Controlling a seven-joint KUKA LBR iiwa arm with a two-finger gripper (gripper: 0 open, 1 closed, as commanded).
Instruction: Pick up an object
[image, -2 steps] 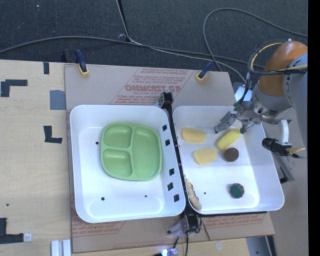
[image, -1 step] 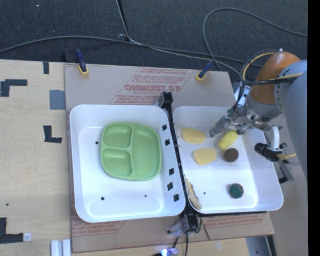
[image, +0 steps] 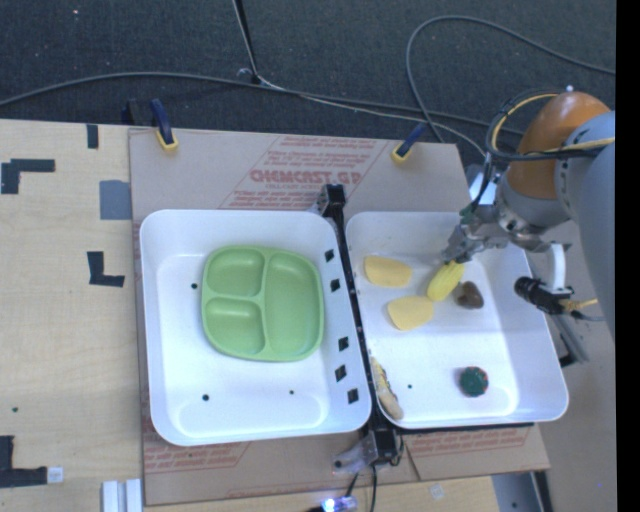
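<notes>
- Camera view: gripper (image: 462, 250) sitting over the upper part of the right bin (image: 535, 395), arm (image: 560, 150) reaching in from the right with its orange band showing above the wrist.
- Gripper tip is lying right at the top end of a yellow banana-shaped piece (image: 444, 282); cannot tell whether the fingers are apart or together, and cannot tell if the piece is being held or just touched.
- Yellow piece is sitting tilted, upper end toward the gripper, lower end pointing down-left in the right bin.
- Small brown lump (image: 469, 295) is lying just beside the yellow piece, on its right.
- Pale yellow flat piece (image: 410, 313) is lying just below-left of the banana-shaped piece, near it.
- Another pale yellow oval piece (image: 386, 271) is lying to the left, near the divider between the bins.
- Dark green round thing (image: 473, 380) is sitting well apart, toward the lower right of the right bin.
- Tan, speckled object (image: 384, 392) is lying along the lower left edge of the right bin.
- Left bin (image: 165, 400) is holding a green divided plate (image: 264, 304), three compartments, roughly centred.
- Both bins are resting on a cardboard sheet (image: 300, 170) with red print, clipped at the top by two clamps (image: 162, 128).
- Cables (image: 330, 95) are running over the dark floor behind the bench.
</notes>
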